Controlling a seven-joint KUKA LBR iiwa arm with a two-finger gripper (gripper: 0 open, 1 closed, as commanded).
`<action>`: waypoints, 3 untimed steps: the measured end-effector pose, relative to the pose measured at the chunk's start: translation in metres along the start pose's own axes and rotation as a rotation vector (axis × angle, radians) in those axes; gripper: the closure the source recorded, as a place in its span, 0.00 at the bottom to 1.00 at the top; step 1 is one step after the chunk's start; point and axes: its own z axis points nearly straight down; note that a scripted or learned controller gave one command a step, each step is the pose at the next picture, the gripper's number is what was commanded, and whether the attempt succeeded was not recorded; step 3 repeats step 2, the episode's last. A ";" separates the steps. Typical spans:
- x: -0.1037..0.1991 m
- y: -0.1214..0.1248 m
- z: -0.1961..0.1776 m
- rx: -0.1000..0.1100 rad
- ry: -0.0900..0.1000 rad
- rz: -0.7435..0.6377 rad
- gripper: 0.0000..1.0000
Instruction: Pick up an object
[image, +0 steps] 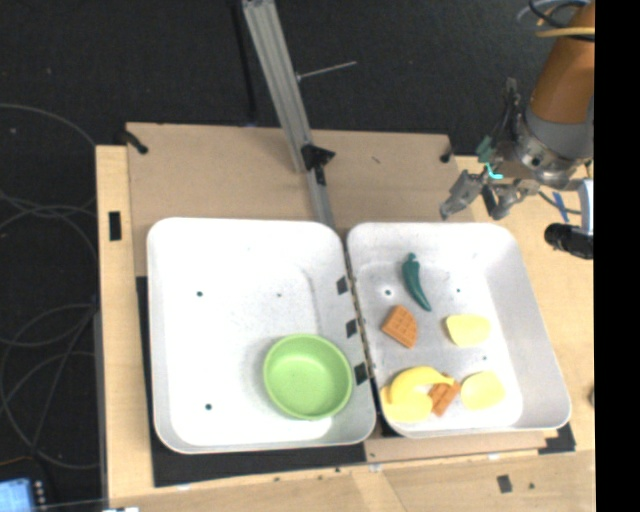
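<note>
My gripper (478, 200) hangs above the far right corner of the right bin (520, 270), its two fingers spread open with nothing between them. In that bin lie a dark green pepper (415, 281), an orange waffle piece (400, 326), a pale yellow piece (467, 328), a yellow banana-like piece (410, 390), a small orange piece (441, 398) and another yellow piece (482, 391). A light green bowl (307, 375) sits in the left bin (200, 300) near its front right corner.
A grey metal post (285, 100) rises at a slant from behind the bins. A divider (355, 320) with black clips runs between the two bins. Brown board (380, 170) lies behind the bins.
</note>
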 end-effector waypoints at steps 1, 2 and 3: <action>-0.006 0.006 0.046 0.003 0.000 0.003 0.00; -0.001 0.013 0.097 0.004 0.001 -0.001 0.00; -0.001 0.013 0.097 0.004 0.001 -0.001 0.00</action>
